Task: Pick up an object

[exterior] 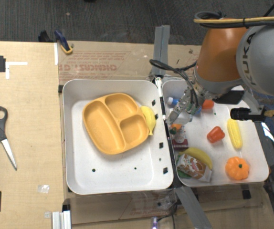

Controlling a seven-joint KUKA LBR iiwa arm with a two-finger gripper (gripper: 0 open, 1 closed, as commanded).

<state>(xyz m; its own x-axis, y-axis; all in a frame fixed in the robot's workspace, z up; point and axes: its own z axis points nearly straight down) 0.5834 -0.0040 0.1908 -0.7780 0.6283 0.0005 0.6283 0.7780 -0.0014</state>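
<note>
My gripper (181,112) hangs over the left side of the right bin (256,176), near the divider between the bins. Its fingers point down-left, just above a small orange item and a dark packet (179,136). In that bin lie a red pepper (215,134), a corn cob (234,133), a small orange pumpkin (237,168), a banana (200,156) and a printed snack pouch (192,168). A blue-and-white item (173,101) sits beside the fingers. I see nothing clearly held between the fingers.
The left bin (75,175) holds a yellow divided plate (115,122) with a yellow object (149,118) at its right edge. Scissors (1,130) lie on the bench at far left. The big orange-and-grey arm (232,51) covers the right bin's back part.
</note>
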